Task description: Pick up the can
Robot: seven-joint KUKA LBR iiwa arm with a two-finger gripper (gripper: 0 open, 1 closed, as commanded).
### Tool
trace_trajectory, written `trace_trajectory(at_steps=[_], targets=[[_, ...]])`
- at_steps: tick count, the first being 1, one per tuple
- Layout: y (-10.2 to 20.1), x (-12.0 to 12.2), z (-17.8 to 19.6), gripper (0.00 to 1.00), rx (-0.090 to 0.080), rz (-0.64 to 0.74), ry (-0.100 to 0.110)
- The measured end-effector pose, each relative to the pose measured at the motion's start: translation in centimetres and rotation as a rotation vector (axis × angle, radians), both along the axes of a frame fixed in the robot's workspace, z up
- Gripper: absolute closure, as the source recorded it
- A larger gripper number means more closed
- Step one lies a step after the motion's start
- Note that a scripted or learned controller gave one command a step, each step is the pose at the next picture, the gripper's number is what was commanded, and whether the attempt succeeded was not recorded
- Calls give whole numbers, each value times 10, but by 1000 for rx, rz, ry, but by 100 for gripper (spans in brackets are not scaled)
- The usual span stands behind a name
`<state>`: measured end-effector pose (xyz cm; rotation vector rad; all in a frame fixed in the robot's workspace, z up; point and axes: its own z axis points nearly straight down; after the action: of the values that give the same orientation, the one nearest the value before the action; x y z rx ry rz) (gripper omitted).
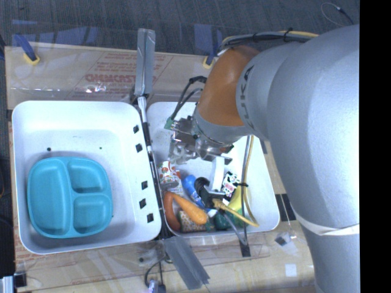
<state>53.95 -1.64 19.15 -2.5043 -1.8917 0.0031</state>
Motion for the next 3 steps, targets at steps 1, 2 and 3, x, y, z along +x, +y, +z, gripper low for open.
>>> trace_trajectory(at_steps=[1, 2, 3], targets=[[0, 0, 0, 0, 0, -1, 0], [43, -35, -1, 0, -1, -3, 2], [-23, -16, -1, 0, -1, -37, 0]])
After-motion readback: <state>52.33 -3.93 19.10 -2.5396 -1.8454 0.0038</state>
